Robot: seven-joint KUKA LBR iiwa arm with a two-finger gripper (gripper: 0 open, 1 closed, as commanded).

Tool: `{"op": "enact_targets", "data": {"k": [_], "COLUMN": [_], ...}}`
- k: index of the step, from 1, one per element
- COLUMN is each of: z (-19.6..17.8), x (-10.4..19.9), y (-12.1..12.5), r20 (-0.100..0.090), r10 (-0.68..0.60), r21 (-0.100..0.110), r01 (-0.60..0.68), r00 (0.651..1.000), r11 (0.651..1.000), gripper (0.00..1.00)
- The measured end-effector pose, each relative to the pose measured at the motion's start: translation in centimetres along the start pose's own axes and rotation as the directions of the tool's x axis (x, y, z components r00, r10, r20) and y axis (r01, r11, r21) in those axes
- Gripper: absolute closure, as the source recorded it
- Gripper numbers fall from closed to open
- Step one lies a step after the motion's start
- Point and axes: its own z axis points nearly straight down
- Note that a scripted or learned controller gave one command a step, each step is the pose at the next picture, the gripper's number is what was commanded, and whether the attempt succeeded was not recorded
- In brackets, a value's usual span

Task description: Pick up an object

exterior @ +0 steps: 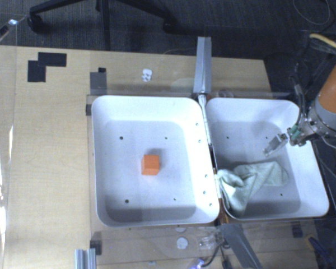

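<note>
Orange cube (pixel 150 165) unlabelled in left bin (pixel 106 150), pincer (pixel 271 147) released above cloth (pixel 252 180)

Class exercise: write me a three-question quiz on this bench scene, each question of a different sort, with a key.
1. True or false: the small orange cube lies in the left white bin.
2. Which lies in the right white bin? A) crumpled pale cloth B) blue ball C) metal spoon
3. Fill in: the gripper hangs over the ____ bin.

Key: 1 true; 2 A; 3 right.
</note>
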Motion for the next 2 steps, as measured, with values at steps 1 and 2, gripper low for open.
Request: {"op": "enact_targets", "data": {"k": [1, 2], "z": [-1.1, -7.6], "x": [0.0, -0.3], "y": [0.2, 3.9], "r20": [0.003, 0.002], "r10": [-0.002, -0.194], "r21": [-0.006, -0.001], "r01": [0.002, 0.194], "r00": [1.000, 0.981], "r11": [1.000, 0.981], "gripper": [1.00, 1.00]}}
